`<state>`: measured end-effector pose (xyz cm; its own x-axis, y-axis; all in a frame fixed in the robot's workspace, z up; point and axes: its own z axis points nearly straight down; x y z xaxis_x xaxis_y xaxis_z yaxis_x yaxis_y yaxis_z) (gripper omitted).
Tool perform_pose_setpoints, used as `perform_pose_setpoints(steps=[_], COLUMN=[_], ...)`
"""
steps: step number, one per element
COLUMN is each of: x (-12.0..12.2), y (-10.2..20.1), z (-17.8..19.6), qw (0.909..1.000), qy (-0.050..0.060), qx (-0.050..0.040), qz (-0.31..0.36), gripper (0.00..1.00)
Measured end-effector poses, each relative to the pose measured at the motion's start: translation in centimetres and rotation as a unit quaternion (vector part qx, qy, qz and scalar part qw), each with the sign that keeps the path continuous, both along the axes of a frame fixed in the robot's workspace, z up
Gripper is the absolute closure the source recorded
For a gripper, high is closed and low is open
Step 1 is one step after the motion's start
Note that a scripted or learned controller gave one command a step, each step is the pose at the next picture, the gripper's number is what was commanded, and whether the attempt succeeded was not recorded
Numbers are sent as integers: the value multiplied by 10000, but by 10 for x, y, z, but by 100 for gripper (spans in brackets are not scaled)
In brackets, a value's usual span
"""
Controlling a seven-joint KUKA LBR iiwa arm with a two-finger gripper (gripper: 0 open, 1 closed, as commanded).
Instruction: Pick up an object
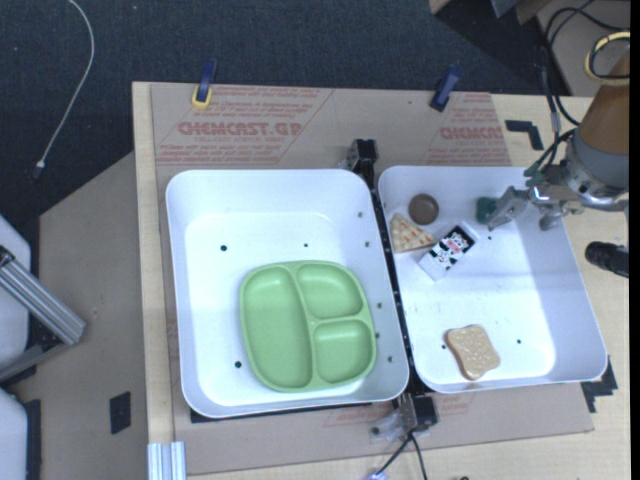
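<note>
Two shallow white bins side by side on a cardboard-covered worktop (300,118). In the left bin (200,218): a green divided plate (305,323) with three compartments, lying flat toward the near right corner. In the right bin (560,318): a round brown disc (424,208) near the far left corner; just beside it, toward the near side, a tan wedge like a toast or cracker piece (407,234); touching or nearly touching that wedge on its right, a small black-and-white patterned block (449,250), tilted. Well apart from these, near the near edge, a toast-shaped tan piece (472,351) lying flat.

Grey arm (605,138) with orange band reaching in from the right, over the far right part of the right bin. Pincer (522,206) low above the bin floor, pointing left, with fingers apart and nothing seen between them. A small dark green bit (486,209) just left of the fingertips; cannot tell whether part of the pincer or a separate thing. Blue and yellow clamps (204,86) at the far edge of the cardboard.
</note>
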<state>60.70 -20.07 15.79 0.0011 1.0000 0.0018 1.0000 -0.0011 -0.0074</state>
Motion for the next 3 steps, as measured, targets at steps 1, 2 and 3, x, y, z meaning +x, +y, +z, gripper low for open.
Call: perform_pose_setpoints(steps=[1, 2, 3], x=[7, 7, 8], y=[5, 6, 6], z=[-49, -75, -62], qw=[10000, 10000, 10000], qy=[-8, -14, -43], qx=[-1, -5, -12], qz=[13, 10, 15], gripper=[0, 0, 100])
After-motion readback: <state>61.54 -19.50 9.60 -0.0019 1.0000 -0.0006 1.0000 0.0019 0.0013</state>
